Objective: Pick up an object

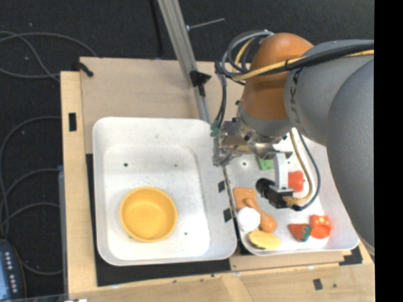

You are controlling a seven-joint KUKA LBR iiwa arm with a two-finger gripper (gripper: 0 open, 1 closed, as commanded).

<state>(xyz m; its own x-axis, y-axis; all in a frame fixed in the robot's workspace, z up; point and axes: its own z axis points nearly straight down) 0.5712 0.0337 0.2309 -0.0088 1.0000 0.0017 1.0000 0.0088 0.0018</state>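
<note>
toys (267, 222) lie heaped in the right bin (334, 247) at lower right, likely as picking stock, while the gripper (228, 145) hangs at that bin's upper-left rim, its grip state impossible to tell.

You have two white bins (107, 168) side by side. The left one holds one yellow bowl (148, 214). In the right you can count one white ball (248, 219), one yellow piece (264, 240), one strawberry (301, 231), one tomato (321, 226) and one green block (267, 164).
</note>
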